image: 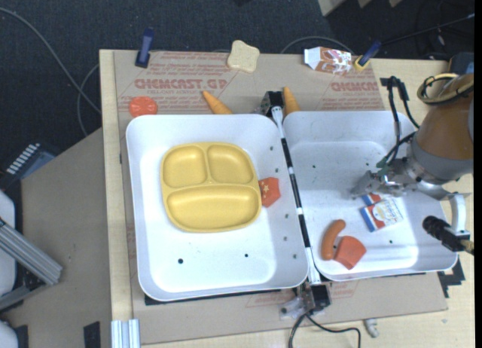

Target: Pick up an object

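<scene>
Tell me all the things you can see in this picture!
Bins: two, white, side by side on the bench.
Tray: one, yellow, left bin.
Small block: one, red-orange, beside the tray.
Sausage: one, orange, right bin.
Red piece: one, touching the sausage.
Carton: one, white, blue and red, right bin.
Bread slice: one, tan, behind the bins.
Arm: one, grey and orange, right side.
Hand: one, just above the carton.

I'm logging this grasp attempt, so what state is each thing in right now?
gripper: down in the right bin, beside the carton; finger state unclear.
small carton: lying flat in the right bin.
sausage: lying against the red block.
red block: resting on the bin floor.
yellow divided plate: upright in the left bin, compartments bare.
orange-red piece: beside the plate's right edge.
</scene>
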{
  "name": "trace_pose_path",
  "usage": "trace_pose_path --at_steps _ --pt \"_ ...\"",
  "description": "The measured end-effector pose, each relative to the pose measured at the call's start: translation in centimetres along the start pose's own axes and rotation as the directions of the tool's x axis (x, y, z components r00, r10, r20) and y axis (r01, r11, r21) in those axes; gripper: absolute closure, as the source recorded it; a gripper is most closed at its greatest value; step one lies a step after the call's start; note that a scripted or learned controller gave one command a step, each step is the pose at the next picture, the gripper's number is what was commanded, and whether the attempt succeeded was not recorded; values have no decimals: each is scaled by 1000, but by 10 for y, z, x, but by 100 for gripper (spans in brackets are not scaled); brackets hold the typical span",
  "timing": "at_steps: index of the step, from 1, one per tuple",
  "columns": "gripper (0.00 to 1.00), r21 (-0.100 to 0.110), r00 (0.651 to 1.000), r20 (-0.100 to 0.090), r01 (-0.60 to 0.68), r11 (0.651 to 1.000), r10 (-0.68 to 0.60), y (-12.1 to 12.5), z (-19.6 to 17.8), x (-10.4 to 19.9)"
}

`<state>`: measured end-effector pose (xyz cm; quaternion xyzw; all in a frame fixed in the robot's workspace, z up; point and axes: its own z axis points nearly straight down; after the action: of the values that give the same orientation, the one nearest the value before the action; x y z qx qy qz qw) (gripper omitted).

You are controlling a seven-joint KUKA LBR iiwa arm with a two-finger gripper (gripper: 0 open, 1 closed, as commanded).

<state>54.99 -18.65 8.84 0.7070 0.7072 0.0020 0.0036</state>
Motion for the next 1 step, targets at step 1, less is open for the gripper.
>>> trace_pose_path --at_steps 1 --pt "100 -7 1000 4 -1 1000 1 2 -12 -1"
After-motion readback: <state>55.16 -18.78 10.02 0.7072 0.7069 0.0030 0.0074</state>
